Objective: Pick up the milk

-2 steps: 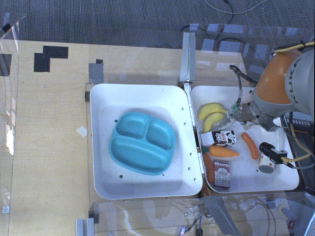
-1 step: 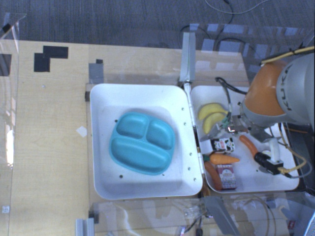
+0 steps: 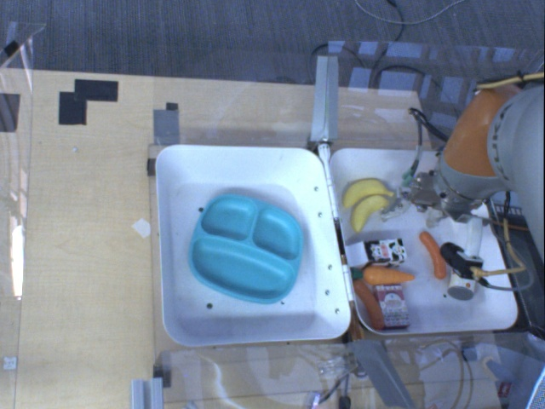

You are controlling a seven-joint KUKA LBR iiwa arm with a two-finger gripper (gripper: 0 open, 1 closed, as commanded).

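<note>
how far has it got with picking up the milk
Done: nothing visible yet. The milk, a small black-and-white carton, lies on the floor of the right bin beside a carrot. In hand: the gripper hovers near the bananas, above the milk in the view, with nothing seen between its fingers. Left: move over the carton, grasp it and lift it.

We cannot make out the pincer [image 3: 415,196] fingers against the clutter. The arm [image 3: 502,143] runs off the right edge. The printing on the milk carton [image 3: 386,250] is too small to read.
</note>
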